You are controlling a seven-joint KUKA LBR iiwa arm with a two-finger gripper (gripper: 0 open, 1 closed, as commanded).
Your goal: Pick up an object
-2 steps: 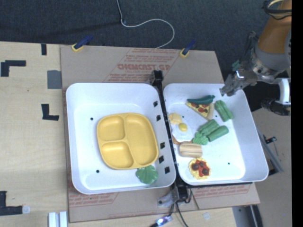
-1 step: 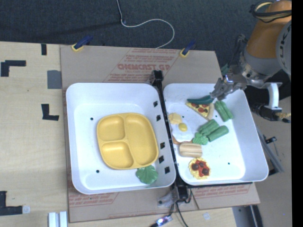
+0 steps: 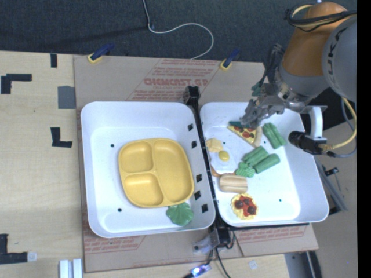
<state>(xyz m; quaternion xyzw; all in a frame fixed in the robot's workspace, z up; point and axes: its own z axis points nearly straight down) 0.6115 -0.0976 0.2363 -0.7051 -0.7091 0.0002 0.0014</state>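
Arm (image 3: 316, 45): reaches in from the right, grey with the orange band high up, bent down over the far part of the right bin (image 3: 310, 204).
Gripper (image 3: 250, 122): points down, low over the pizza slice (image 3: 243, 133); fingers too dark and small to read (open or closed, cannot tell).
Pizza slice: lies flat near the far rim of the right bin, just under the gripper tip.
Other food in right bin: green pickle (image 3: 273, 136) beside the slice, green bunch (image 3: 258, 161) in the middle, hot dog (image 3: 233, 183), fried egg (image 3: 219, 148), small pasta plate (image 3: 244, 206).
Left bin (image 3: 98, 126): holds yellow divided plate (image 3: 155, 171), with green lettuce (image 3: 180, 214) at its near edge.
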